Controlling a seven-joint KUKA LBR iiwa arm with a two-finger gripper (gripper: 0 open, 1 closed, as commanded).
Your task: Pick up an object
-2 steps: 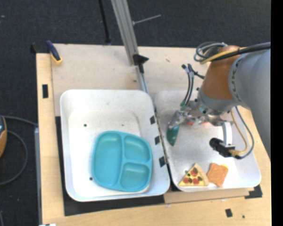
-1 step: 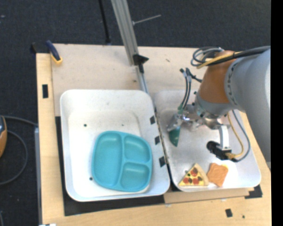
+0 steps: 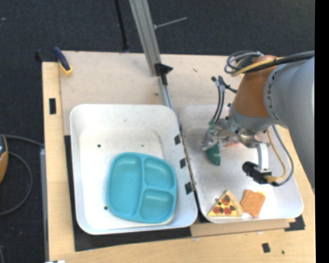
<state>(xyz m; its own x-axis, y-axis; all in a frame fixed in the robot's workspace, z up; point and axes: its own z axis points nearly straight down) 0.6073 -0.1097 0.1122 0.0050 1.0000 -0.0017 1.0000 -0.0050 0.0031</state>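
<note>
Green object (image 3: 213,156) directly under gripper (image 3: 212,142) in right bin (image 3: 288,199); jaws' state: cannot tell. Risk: rounded shape slips sideways on closing, grasp misses.

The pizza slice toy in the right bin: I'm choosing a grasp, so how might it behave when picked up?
The pizza slice lies flat against the right bin front wall, so it probably won't roll. It looks thin, likely light, and hard to pinch from above. A push may slide it into the orange piece beside it.

Two shallow white bins (image 3: 88,119) sit side by side, with one turquoise divided plastic plate (image 3: 141,187), one toy pizza slice (image 3: 225,205), one orange square piece (image 3: 253,202), one dark green object (image 3: 213,156)
</note>
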